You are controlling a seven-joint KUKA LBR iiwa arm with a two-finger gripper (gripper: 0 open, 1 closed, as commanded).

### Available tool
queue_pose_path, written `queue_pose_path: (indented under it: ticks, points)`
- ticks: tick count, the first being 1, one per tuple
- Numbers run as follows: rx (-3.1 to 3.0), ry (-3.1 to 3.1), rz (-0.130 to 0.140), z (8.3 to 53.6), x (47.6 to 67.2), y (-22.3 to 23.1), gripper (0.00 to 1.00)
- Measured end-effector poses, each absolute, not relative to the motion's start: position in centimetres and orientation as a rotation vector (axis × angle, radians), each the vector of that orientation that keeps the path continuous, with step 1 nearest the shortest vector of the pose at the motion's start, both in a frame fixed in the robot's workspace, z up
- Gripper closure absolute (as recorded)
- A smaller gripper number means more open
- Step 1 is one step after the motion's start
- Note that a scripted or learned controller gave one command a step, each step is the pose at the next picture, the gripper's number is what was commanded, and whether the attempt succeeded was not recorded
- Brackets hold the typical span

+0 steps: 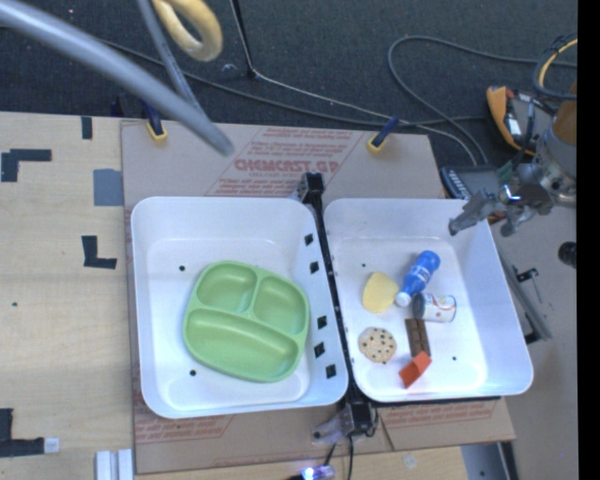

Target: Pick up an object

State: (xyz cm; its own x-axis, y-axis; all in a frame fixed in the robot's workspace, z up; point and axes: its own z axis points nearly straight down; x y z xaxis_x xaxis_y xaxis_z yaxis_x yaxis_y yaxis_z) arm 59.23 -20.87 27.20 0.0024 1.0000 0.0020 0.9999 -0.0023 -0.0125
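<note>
This is a robot lab or test bench, not a home. Two shallow white bins (pixel 141 281) sit side by side on a cardboard sheet (pixel 281 159) printed with red lettering, held by clamps (pixel 380 141) at the top. The wooden bench (pixel 56 281) on the left carries black tape marks (pixel 94 251). Loose cables (pixel 441 66) trail over dark carpet (pixel 375 28) along the top of the frame. At the right edge a grey robot arm (pixel 544 169) reaches in.
</note>
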Motion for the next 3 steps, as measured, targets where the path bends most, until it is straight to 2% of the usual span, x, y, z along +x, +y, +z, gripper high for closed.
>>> queue_pose_path:
  ticks: [1, 2, 3]
  points:
    - [-2.22, -2.223, 0.002, 27.9, 59.5, -20.8, 0.0]
    - [-2.219, -2.222, 0.004, 23.6, 59.6, -21.0, 0.0]
    - [-2.218, -2.219, 0.007, 18.0, 58.9, -21.7, 0.0]
